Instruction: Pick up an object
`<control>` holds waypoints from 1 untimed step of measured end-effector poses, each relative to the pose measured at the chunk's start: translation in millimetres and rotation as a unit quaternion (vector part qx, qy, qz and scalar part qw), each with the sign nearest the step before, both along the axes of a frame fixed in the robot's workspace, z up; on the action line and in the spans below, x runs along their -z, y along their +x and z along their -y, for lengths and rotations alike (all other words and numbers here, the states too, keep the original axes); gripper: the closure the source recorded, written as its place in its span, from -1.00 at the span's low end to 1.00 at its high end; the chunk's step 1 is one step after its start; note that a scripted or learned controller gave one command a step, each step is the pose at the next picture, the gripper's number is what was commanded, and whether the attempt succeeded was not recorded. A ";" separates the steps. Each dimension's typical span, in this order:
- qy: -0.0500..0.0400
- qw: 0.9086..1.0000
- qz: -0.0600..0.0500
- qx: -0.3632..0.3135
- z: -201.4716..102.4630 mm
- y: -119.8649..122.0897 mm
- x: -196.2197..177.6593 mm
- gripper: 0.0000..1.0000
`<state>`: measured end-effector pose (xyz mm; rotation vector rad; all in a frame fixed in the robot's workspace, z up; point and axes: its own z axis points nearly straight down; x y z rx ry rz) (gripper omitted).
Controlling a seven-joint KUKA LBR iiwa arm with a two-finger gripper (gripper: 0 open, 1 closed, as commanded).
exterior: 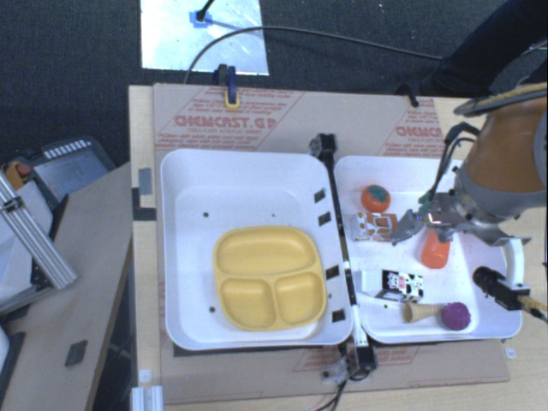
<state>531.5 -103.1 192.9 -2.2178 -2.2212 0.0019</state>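
Approach step, nothing grabbed yet. Gripper (409, 227) hangs over right bin (494, 330), fingers look spread, nothing between them. Nearest target: small patterned box (374, 225) just beside tips; orange bottle (436, 250) under wrist. Next: drop and close on one.

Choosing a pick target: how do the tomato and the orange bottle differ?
The tomato is round with a green top; the bottle is taller and narrower. The tomato sits apart near the bin's far wall; the bottle stands beside the gripper. Both are orange-red and in the right bin.
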 end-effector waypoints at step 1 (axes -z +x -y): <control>0.000 1.000 0.000 0.001 6.3 -5.4 46.1 -1.00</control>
